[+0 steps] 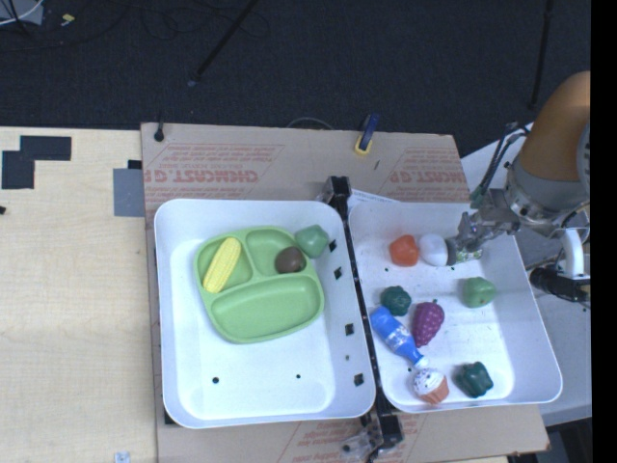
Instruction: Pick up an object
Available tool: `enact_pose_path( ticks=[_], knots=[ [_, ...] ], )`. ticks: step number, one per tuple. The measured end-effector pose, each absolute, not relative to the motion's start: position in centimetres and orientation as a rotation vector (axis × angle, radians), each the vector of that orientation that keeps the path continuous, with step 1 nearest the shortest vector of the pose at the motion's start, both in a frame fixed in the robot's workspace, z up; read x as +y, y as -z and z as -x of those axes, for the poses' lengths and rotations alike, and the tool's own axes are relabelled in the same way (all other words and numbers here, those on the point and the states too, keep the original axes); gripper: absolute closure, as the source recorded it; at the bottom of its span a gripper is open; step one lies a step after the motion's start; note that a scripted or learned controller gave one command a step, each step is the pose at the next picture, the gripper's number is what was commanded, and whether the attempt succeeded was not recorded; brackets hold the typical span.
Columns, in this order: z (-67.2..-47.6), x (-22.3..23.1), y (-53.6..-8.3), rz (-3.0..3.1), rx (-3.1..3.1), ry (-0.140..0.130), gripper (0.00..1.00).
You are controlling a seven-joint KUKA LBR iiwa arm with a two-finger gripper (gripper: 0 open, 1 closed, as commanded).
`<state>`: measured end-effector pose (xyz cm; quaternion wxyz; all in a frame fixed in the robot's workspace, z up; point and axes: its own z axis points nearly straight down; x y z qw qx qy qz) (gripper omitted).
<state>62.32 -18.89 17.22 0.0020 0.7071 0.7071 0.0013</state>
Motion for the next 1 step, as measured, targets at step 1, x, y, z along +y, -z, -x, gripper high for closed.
enact_pose_path(
  ticks=[1],
  knots=[
    [-62.39, -19.04, -22.57, -2.219, 2.219, -0.004, 1.0]
  ],
)
